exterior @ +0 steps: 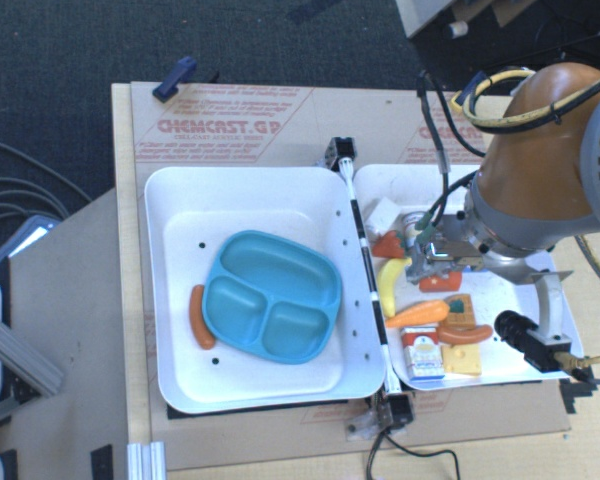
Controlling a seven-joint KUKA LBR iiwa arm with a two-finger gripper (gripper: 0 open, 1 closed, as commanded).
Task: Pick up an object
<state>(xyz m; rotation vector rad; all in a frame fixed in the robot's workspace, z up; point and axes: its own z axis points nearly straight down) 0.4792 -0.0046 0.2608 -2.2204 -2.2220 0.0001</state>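
Observation:
The right bin (pixel 380 180) holds a heap of toy food. In it lie a yellow banana (pixel 388 286), an orange carrot (pixel 417 314), a red piece (pixel 389 244), a flat red piece (pixel 440 282), a brown sausage (pixel 463 334), a yellow cheese block (pixel 468 361) and a small red-and-white carton (pixel 424 358). My gripper (pixel 425 256) hangs low over the middle of this bin, between the banana and the flat red piece. The wrist hides what lies under it, and I see nothing clearly held.
The left bin (pixel 170 208) holds a blue divided plate (pixel 271 295), with an orange sausage (pixel 200 316) by its left edge. A white scrap (pixel 383 213) lies at the back of the right bin. A blue clip (pixel 173 79) sits on the cardboard behind.

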